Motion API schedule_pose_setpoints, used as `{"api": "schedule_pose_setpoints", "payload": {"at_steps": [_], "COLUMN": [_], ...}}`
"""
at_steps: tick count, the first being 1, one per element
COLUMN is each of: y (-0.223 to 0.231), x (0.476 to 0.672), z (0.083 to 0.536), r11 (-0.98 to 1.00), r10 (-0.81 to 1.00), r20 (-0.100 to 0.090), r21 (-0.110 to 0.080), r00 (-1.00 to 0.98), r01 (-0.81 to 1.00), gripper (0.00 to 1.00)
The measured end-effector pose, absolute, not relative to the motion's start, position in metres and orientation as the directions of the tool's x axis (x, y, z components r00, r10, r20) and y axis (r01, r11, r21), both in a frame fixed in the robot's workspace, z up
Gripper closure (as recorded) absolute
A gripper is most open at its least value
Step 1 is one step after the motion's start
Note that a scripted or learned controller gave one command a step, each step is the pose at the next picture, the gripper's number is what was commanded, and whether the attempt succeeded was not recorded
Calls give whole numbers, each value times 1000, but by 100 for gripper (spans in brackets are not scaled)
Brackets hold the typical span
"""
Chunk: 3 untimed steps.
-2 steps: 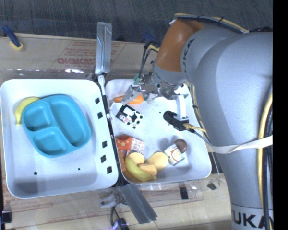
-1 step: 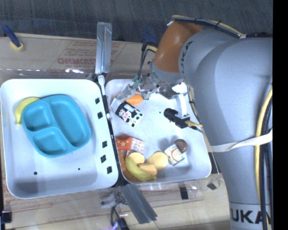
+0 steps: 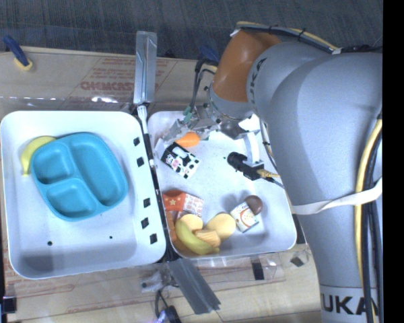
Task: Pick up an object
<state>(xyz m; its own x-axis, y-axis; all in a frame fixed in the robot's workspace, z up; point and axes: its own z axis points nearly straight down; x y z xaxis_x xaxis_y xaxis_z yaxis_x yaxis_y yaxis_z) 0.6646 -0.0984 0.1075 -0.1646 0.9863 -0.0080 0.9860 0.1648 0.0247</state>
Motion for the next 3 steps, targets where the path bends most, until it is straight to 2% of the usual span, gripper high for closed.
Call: {"api": "schedule_pose_setpoints", "payload": {"at_steps": [1,2,3], "y": [-98,-99,-104], "x": [661,661,659], "z": [101,101,152], "r11": [35,120,164], "r10": [999,993,986], "r20": [-3,-6,-2], "r21": [15,12,4], "r00": [-35,-120,-164], "r01": [999,993,986], "gripper": [0,0,0]}}
